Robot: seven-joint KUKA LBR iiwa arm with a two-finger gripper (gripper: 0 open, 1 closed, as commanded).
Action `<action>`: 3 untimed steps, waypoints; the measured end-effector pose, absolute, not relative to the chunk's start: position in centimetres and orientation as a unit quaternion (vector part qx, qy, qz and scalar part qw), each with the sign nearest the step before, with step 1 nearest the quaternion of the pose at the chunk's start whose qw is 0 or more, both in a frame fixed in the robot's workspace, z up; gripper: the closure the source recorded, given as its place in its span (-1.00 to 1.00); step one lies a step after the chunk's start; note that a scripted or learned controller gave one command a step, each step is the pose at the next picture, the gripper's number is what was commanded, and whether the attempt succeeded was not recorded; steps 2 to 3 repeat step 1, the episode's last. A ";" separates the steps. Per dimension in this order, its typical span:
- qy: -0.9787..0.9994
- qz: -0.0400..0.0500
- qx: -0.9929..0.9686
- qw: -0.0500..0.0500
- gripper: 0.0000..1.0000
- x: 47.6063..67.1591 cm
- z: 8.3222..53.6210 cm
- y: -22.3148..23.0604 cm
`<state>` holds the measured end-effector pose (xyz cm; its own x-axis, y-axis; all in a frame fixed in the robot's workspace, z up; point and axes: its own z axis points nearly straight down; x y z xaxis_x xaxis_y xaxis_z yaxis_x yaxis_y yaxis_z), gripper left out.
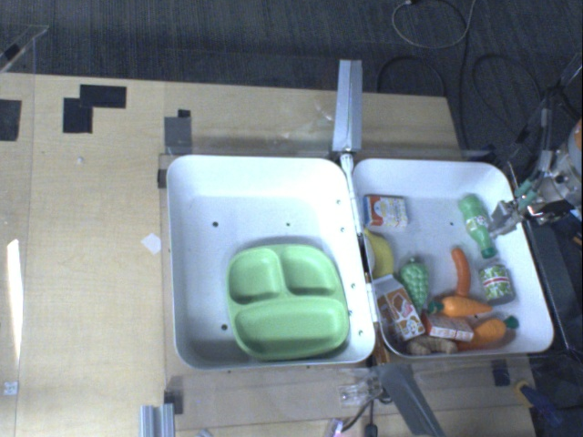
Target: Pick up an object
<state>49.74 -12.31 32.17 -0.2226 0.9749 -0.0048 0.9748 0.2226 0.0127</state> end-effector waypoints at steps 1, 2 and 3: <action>0.818 0.001 0.576 0.002 1.00 50.1 22.2 -12.5; 0.818 0.001 0.576 0.002 1.00 50.1 22.2 -12.5; 0.818 0.001 0.576 0.002 1.00 50.1 22.2 -12.5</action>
